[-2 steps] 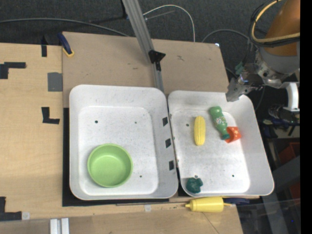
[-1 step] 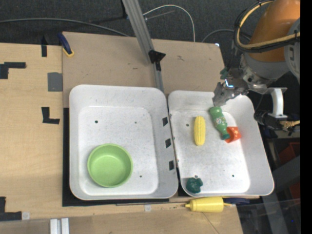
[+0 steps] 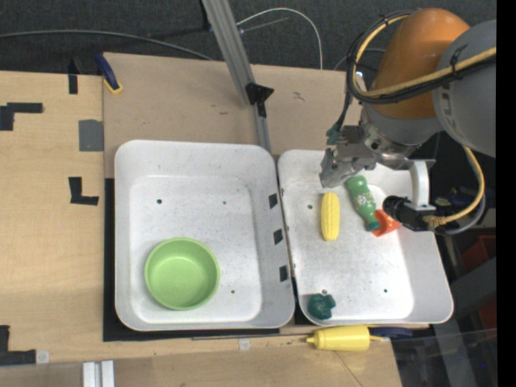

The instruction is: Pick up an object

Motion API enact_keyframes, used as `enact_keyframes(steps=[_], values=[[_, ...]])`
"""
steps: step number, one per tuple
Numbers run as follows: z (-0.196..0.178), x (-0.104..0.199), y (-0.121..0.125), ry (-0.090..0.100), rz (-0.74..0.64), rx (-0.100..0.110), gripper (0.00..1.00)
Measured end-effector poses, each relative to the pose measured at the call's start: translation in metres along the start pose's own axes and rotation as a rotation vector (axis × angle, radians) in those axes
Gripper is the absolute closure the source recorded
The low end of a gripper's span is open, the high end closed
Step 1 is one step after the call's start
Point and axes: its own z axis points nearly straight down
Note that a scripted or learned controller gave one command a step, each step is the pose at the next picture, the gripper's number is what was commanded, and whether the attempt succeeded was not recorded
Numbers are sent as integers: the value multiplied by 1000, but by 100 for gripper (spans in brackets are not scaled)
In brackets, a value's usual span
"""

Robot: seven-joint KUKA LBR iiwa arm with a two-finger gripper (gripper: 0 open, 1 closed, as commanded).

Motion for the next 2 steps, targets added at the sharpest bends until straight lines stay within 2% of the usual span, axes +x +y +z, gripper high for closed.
enact_keyframes(steps=[1, 2], values=[[-1, 56, -4, 0, -1, -1, 100], [1, 101, -21, -1, 0, 0, 100]])
